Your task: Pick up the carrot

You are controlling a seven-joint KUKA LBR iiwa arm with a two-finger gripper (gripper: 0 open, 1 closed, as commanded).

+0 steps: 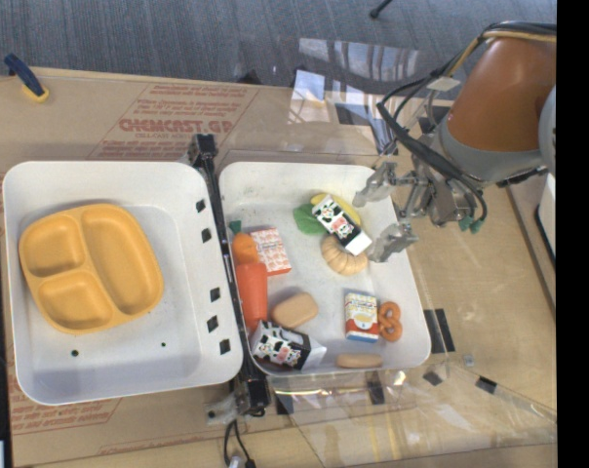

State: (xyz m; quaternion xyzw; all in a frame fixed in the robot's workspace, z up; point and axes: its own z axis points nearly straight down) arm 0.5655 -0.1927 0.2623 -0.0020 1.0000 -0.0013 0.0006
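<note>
Two shallow white bins sit side by side on the bench I am watching from above. Nearest me in the right bin [412,291], along its front edge, I see a small black-and-white carton [281,346] at the left corner and a pale sausage-shaped piece [359,361] further right. Just behind those lie a tan bread roll [294,310], a small red-and-white box [361,316] and an orange pretzel [389,321] touching that box's right side.

Against the right bin's left wall lies the carrot [250,281], orange, running front to back, with a red-and-white packet [271,251] just beside its far end. Nothing grips the carrot.

Further back, near the bin's middle, a croissant [343,255] lies touching another black-and-white carton [335,219], which rests on a green leaf shape [307,218].

The gripper [384,214] hangs over the right bin's far right part, well apart from the carrot. Its two fingers are spread wide with nothing between them, the nearer fingertip close to the croissant.

In the left bin [109,373] a yellow divided tray [90,264] lies alone.

Beyond both bins, brown cardboard [129,115] covers the bench.
</note>
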